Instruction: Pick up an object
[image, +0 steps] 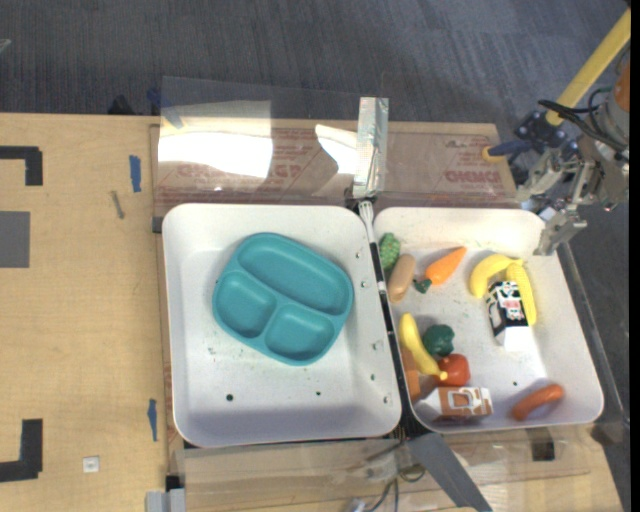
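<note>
Two white bins (190, 300) (right one (575, 330) holds toy food (508, 290)).

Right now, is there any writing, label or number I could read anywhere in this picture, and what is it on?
Nothing reads clearly.
Red print on the cardboard strip behind the bins: too blurred to read.
Black and white carton in the right bin: dark markings, no legible words.
Orange and white box at that bin's front: label too small to read.
Teal tray: no text.

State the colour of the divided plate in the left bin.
Teal, seen in the camera view: the divided plate.
</note>
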